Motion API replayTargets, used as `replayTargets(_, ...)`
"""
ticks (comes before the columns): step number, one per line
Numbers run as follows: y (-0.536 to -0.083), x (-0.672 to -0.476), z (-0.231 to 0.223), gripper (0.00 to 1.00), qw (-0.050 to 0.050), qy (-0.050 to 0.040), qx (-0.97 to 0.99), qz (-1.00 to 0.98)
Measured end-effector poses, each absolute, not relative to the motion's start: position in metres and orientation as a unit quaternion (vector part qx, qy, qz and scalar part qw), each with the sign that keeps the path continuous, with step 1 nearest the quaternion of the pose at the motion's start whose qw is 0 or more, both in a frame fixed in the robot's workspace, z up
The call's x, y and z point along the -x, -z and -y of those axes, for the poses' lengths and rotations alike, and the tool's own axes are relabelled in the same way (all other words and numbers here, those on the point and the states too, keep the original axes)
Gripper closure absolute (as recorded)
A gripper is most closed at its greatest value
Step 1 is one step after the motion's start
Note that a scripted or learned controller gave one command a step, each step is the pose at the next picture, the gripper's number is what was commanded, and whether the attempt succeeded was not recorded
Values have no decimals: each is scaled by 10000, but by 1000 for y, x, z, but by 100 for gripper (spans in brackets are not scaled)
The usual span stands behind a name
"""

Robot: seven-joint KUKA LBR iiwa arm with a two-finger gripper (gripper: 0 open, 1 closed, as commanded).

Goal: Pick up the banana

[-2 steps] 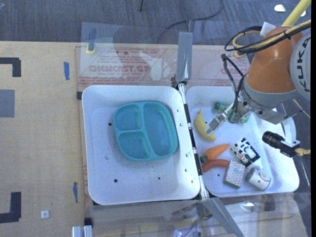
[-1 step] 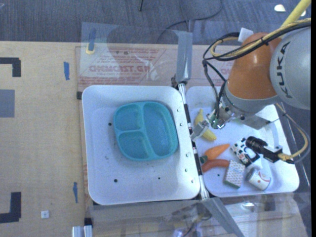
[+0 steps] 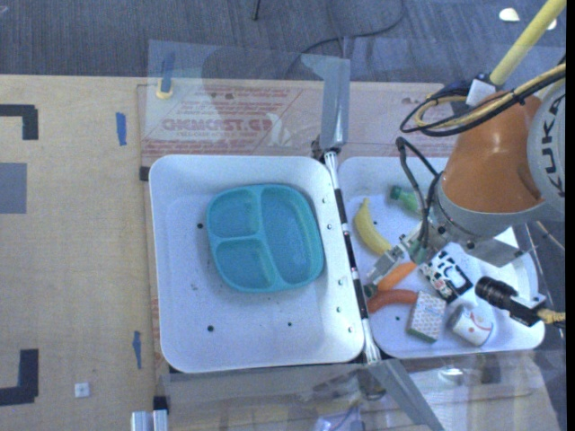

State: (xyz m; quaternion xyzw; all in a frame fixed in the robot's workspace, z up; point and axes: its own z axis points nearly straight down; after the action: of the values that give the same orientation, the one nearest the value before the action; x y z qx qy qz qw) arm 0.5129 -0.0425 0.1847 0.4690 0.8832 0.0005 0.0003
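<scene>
Gripper (image 3: 393, 260) is positioned low in the right bin (image 3: 382, 173), just beside the banana's lower end; finger opening cannot be determined. Banana (image 3: 367, 227) lies near the bin's left wall.

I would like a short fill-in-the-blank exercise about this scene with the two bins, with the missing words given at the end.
1. The banana lies in the ______ bin of the two.
2. The left bin holds a blue tray with ______ compartments.
3. The colour of the banana is ______.
4. The gripper is above the right bin, just to the ______ of the banana.

Missing words: right; three; yellow; right
</scene>
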Motion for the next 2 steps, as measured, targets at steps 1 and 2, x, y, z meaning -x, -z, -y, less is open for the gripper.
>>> replayTargets(1,-185,-582,29,0,12,-8,-4763,-8793)
replayTargets(2,-185,-529,33,0,3,-4,-4766,-8791)
